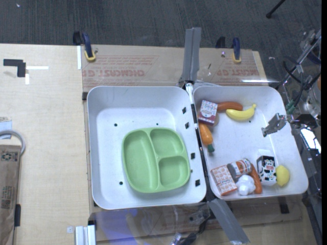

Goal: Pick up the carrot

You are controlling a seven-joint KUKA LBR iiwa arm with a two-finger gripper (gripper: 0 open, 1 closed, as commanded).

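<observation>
Dark carpet is filling the top of the camera view, and below it we are looking down on a pale wooden bench [41, 137] bearing two shallow white bins side by side. We are seeing the left bin [102, 111] holding a green divided plate [156, 160], which is lying flat near that bin's middle.

We are finding the carrot [206, 136] in the right bin [240, 137], lying against its left wall with its green stem end pointing toward the near side. Just above it a small red and white carton [208, 111] is touching its upper end. Beside that carton an orange sausage [230, 106] and a banana [241, 113] are lying close together. Along the near edge of the right bin we are seeing an orange cracker box [223, 180], a small can [240, 167], a white garlic bulb [246, 186], a cow-printed milk carton [266, 169] and a lemon [282, 175].

We are seeing the gripper [274, 124] hovering over the right side of the right bin, well apart from the carrot, with nothing visible between its fingers; whether it is spread or pressed together we cannot tell.
</observation>
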